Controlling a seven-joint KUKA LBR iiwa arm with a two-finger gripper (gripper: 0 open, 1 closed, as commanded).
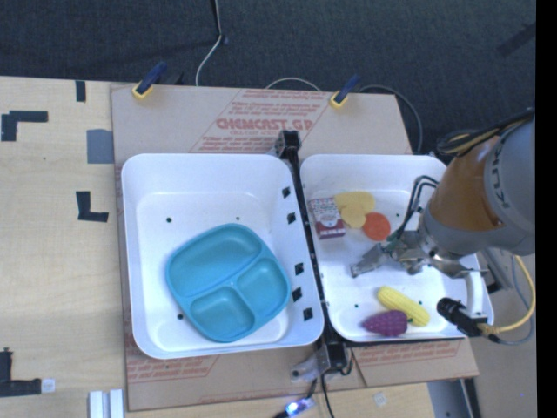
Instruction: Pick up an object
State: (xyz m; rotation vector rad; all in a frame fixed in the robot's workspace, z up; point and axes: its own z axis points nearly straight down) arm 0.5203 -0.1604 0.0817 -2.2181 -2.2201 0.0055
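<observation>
Gripper (361, 268) low in the right bin (348, 316), fingers spread and holding nothing; corn (402, 303) lies just right-below it, long axis slanting.

Grey arm (522, 177), broad orange wrist band, black cables, yellow cable, slim metal claw (359, 270)

The pincer (370, 262) hangs low in the right bin (409, 165), near an orange ball (377, 226), corn cob (403, 306) and purple grapes (385, 323); a blue divided plate (227, 282) lies in the left bin (148, 172).
</observation>
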